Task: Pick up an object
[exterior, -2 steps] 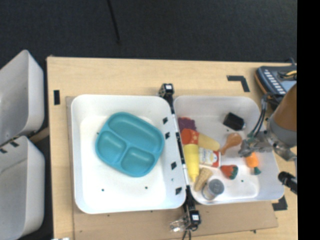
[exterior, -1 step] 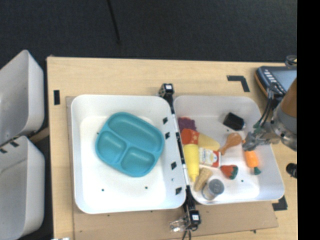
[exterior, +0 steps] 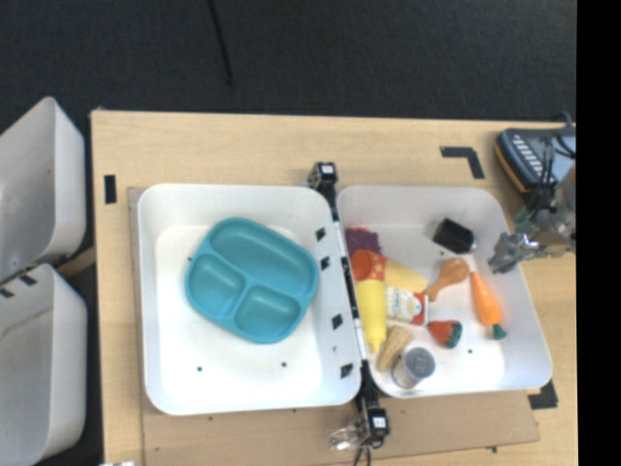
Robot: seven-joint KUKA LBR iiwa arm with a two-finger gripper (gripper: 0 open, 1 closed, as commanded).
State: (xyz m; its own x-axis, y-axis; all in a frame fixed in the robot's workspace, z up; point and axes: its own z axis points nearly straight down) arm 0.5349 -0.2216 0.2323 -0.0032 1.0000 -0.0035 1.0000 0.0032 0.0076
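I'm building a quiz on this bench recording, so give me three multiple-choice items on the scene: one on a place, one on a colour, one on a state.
1. Where does the divided plate lie?
A. left bin
B. right bin
C. bare bench

2. What colour is the toy carrot?
A. purple
B. orange
C. white

3. How does the gripper stand to the toys?
A. lifting the carrot
B. pressed on the black block
C. at the right bin's right rim, touching no toy

Key: 1 A, the plate lies alone in the left bin. 2 B, orange body, green tip. 3 C, it sits at the rim, apart from the carrot and the black block.
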